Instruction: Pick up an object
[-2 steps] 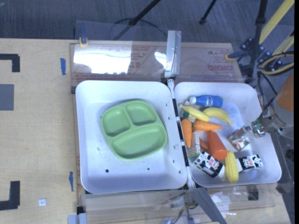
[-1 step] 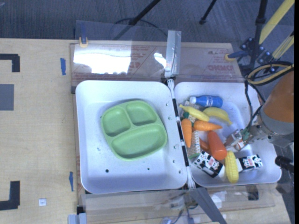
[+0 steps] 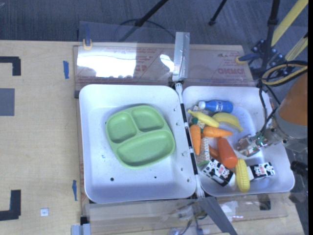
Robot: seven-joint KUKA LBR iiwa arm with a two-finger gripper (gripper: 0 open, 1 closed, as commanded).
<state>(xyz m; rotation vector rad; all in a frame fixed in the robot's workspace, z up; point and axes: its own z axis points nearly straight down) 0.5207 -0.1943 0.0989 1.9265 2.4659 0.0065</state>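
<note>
Apparently pre-grasp | gripper low, just right of red sausage | pincer state: cannot tell | nothing lifted yet

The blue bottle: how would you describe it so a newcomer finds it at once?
Look at the right bin, the one full of toy food. At its far edge, above the banana, lies the blue bottle on its side. It is the one blue item there, with a white cap end.

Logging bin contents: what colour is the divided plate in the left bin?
Light green; the divided plate shows clearly in the camera view.
</note>
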